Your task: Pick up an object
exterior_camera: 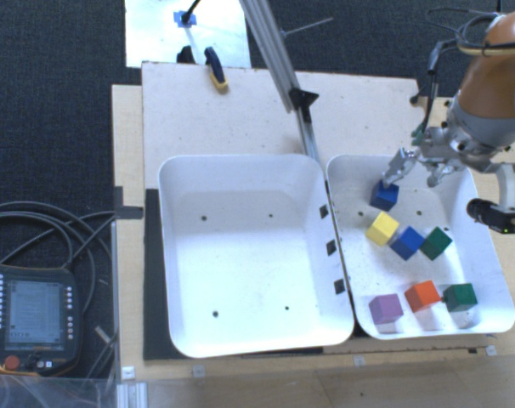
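- Big pale speckled bench (pixel 240 113), flat and matte, bearing both bins.
- Left bin (pixel 177 228): smooth white plastic, rounded corners, a few dark dots on its floor.
- Right bin (pixel 487 300): same glossy white shell, holding seven small cubes.
- Grey arm with orange band (pixel 495 66), curved and shiny, reaching in from the right.
- Gripper (pixel 417 167), metallic, hovering over the right bin's far end, fingers spread, nothing between them.
- Dark blue cube (pixel 384 195) just below the left finger, tilted on a corner.
- Yellow cube (pixel 382 228), second blue cube (pixel 407 242), dark green cube (pixel 436 243) clustered mid-bin.
- Purple cube (pixel 386 308), orange cube (pixel 423 295), green cube (pixel 460 297) along the near wall.
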Robot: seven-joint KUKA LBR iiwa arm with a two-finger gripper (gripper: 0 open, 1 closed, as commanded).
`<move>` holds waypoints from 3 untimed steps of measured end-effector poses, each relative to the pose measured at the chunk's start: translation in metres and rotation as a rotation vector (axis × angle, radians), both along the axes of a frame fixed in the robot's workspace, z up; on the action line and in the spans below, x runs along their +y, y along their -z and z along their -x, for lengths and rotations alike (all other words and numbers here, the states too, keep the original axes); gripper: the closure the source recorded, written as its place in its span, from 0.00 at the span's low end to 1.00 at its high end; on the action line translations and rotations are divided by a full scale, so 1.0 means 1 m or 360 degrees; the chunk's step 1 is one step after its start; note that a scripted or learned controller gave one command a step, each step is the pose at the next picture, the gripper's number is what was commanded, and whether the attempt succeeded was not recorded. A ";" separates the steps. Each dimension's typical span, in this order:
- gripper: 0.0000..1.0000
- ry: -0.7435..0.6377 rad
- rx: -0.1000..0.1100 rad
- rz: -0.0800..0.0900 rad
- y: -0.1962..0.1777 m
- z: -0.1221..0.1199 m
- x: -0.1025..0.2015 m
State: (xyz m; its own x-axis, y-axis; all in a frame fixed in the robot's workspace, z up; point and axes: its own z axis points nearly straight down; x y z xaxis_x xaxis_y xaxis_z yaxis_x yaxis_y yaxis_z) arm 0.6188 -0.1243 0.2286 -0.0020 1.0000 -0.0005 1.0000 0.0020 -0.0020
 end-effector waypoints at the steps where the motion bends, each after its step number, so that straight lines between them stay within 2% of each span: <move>1: 0.00 0.0000 0.0000 0.0000 0.042 -0.003 -0.003; 2: 0.00 0.0000 0.0000 0.0000 0.093 -0.009 -0.011; 3: 1.00 -0.0002 -0.0012 0.0001 0.078 -0.011 -0.012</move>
State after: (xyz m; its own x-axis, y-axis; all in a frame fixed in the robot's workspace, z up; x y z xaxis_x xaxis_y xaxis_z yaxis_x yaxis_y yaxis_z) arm 0.6299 -0.1359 0.1506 -0.0033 1.0000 -0.0010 1.0000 0.0033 0.0053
